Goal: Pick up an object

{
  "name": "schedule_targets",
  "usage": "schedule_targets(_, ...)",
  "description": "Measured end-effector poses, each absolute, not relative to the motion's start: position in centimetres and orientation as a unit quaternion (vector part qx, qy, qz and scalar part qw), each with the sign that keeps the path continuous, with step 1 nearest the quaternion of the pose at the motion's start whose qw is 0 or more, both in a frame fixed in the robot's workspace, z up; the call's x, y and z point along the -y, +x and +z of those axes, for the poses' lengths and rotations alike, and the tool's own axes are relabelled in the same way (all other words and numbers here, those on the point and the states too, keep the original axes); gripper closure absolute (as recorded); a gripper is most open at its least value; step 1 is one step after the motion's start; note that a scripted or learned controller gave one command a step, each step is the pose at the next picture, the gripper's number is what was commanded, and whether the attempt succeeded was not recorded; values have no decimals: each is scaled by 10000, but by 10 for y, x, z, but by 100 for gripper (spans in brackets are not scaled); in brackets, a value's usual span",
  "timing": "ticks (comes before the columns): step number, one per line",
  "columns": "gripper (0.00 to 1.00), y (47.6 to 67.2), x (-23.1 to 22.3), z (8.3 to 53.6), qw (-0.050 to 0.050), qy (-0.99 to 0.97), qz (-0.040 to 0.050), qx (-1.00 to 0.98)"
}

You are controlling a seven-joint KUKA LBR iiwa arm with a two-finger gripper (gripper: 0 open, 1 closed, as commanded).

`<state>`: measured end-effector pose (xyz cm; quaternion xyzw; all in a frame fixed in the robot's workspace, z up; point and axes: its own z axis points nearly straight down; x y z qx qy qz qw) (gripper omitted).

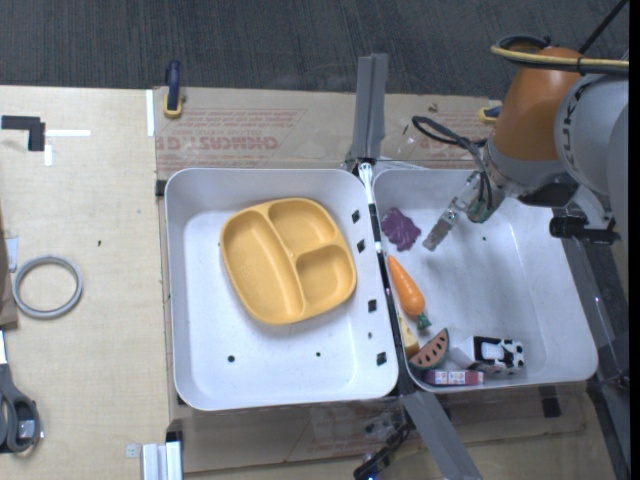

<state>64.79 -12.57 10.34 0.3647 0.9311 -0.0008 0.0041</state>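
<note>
I see my gripper [440,232] above the right bin [540,298], near the purple grapes [401,228]; I cannot tell its state, seemingly nothing held, carrot [405,284] beside

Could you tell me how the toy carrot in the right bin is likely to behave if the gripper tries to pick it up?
The carrot looks smooth and tapered, so it may slip toward its thin end. Being round, it could roll when nudged. It lies close to the bin wall, which probably limits approach.

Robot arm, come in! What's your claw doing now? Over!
Gripper hovering in right bin, nothing between fingers. Purple grapes just beside it, carrot below. Nothing in the way.
</note>
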Motion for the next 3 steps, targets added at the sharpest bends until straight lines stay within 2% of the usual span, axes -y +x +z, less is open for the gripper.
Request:
schedule_targets(1,0,595,98,155,3,5263,-7,-8503)
schedule_targets(2,0,631,106,104,6,6435,-9,-7654)
schedule_targets(3,0,659,110,107,6,7473,-9,-6645)
